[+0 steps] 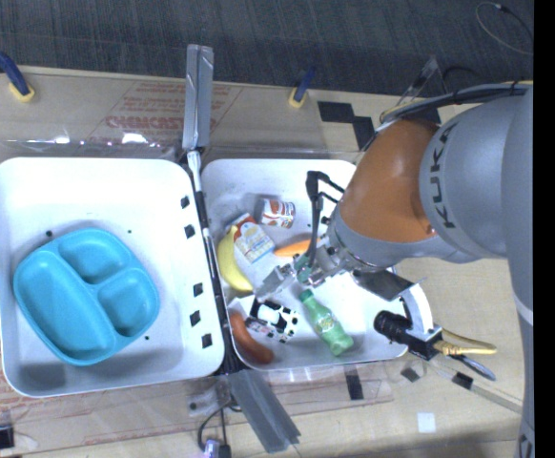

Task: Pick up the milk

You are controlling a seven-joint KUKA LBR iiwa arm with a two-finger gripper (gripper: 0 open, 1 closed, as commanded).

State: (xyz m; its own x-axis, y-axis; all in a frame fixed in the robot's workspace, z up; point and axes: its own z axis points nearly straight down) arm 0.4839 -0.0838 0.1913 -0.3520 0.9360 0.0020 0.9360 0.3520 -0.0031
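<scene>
So the surface (96, 98) is brownish board with red printed lettering near the back, and two shallow white bins sit right on it side by side, touching in the middle: left bin (30, 184), right bin (222, 175). Blue clamps (15, 76) grip its back edge, plus black tape marks (339, 114).

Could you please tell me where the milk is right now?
The milk lies in the right bin, near its front wall, between the hot dog and the green bottle, just below the hand.
</scene>
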